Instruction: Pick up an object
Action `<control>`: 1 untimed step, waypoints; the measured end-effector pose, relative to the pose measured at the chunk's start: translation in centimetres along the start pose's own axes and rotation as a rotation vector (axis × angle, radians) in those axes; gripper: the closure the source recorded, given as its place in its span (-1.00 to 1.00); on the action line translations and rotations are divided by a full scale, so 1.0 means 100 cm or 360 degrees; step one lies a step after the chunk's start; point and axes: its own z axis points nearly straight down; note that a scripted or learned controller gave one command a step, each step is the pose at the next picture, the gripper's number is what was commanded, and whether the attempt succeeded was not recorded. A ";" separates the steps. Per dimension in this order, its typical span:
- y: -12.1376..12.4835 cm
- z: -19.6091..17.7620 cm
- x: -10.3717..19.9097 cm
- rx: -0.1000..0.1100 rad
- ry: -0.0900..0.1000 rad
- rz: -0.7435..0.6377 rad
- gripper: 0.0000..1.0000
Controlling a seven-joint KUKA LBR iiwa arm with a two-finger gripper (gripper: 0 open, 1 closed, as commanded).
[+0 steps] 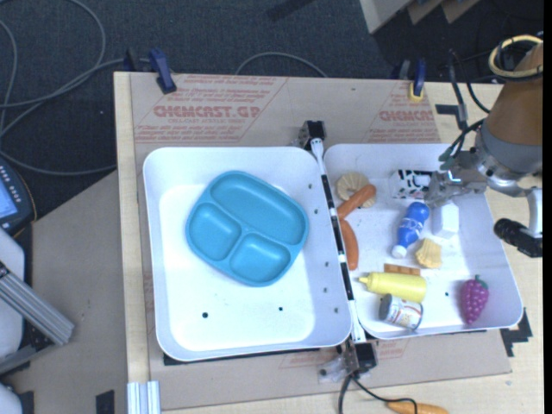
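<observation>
The right bin [509,274] holds several small objects. Among them are a blue bottle [410,226], a yellow mustard bottle [395,283], a small can [402,312] and purple grapes [473,298]. There are also a cheese wedge [429,253], two orange sausages [357,199] [349,241], a tan shell-like piece [351,183], a black-and-white carton [414,179] and a white block [447,220]. My gripper [448,188] hangs over the bin's upper right, just above the white block and right of the carton. Nothing visibly hangs from it.
The left bin [164,231] carries a blue divided plate [247,227]. The arm's orange band [520,110] and grey wrist [509,153] overhang the right bin's far right corner. Blue clamps [161,69] [418,80] sit on the bench's back edge.
</observation>
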 end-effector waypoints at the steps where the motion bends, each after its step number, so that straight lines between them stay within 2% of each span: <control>1: 0.001 0.003 0.001 0.0001 0.0001 -0.0002 -1.00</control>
